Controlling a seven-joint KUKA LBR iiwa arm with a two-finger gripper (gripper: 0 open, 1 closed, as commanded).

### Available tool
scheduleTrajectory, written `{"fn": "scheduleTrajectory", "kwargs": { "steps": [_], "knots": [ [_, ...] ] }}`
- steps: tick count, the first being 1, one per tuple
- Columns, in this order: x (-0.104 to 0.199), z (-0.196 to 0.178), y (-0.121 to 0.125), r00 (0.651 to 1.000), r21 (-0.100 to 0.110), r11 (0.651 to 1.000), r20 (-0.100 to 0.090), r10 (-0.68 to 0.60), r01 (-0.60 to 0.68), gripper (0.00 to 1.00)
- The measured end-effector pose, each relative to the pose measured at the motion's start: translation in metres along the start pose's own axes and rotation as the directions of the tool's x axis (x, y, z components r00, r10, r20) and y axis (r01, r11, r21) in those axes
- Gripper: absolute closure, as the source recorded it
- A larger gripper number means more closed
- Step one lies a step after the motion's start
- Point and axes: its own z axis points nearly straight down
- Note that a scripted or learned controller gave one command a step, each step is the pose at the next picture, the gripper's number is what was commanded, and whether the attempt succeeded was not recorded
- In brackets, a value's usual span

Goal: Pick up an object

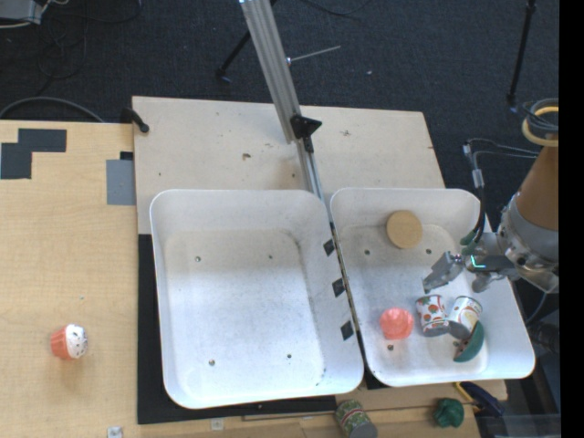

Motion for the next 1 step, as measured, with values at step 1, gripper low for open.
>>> {"fn": "scheduleTrajectory", "kwargs": {
  "steps": [1],
  "knots": [
    [-0.0012, -0.0019, 0.0005, 1.0, -0.005, 1.0, 0.001, 0.003, -0.003, 0.0]
  ]
}}
